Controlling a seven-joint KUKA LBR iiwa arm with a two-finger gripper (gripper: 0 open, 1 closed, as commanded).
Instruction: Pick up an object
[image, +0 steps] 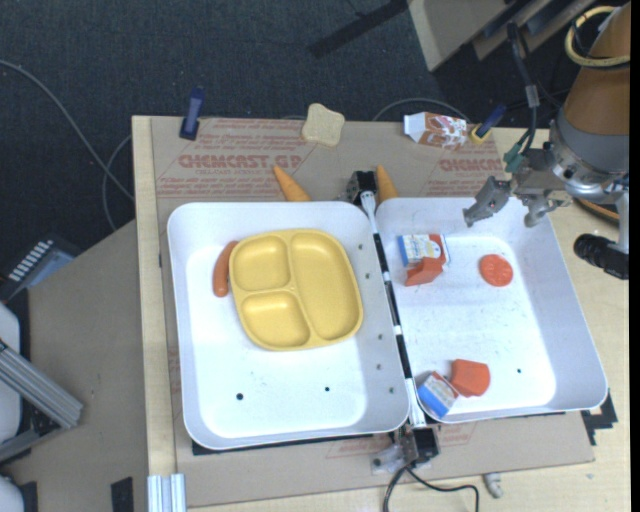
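Right bin (560, 330): flat red disc (495, 270), boxy milk carton (423, 258) on smooth white plastic | gripper (513, 200) spread wide, holding nothing, over the far rim | yellow sectioned tray (295, 288) in left bin (200, 330)

The gripper (512, 203) hung over the far edge of the right bin (560, 330), its two fingers spread apart with nothing between them. Just nearward and below it lay a flat red disc (495, 270). Off to its left a small red and white carton (423, 258) lay tilted. Well nearer the camera sat an orange-red lump (470, 377) touching a blue and white packet (436, 394).
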